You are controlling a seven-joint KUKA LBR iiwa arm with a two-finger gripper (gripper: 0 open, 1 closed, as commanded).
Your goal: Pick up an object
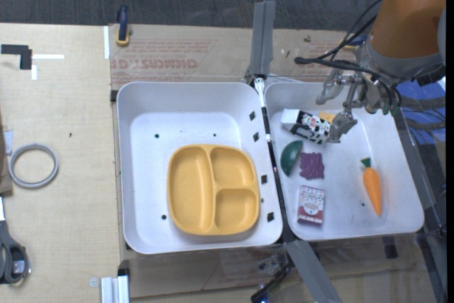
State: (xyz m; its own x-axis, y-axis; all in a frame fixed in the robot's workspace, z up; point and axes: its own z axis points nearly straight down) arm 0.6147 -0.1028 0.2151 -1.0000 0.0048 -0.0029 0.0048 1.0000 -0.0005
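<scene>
Camera view: carrot (373, 188) lies in right bin (404, 223).

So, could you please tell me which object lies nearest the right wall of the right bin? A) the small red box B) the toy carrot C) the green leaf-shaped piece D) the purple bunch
B: the toy carrot lies close to the right wall of the right bin, while the green piece, purple bunch and red box sit toward its left side.
</scene>
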